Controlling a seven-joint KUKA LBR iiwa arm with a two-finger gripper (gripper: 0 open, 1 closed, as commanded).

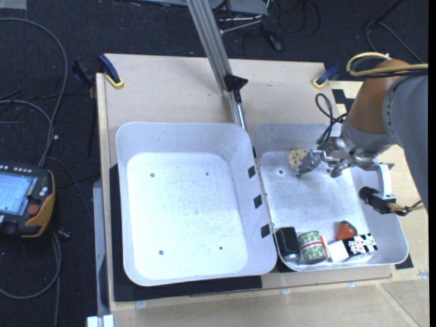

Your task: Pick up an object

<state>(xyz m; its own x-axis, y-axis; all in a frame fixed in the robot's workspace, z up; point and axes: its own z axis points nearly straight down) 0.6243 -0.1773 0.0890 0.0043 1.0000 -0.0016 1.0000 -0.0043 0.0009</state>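
The gripper [319, 162] is seen low over the right bin [320, 196], just beside a small tan perforated object [296, 157] near the bin's far wall; whether the pincer is apart or together cannot be told. Along the near wall, a black block [287, 240], a green can [312, 246], a red piece [347, 229] and a black-and-white box [362, 244] are lined up.
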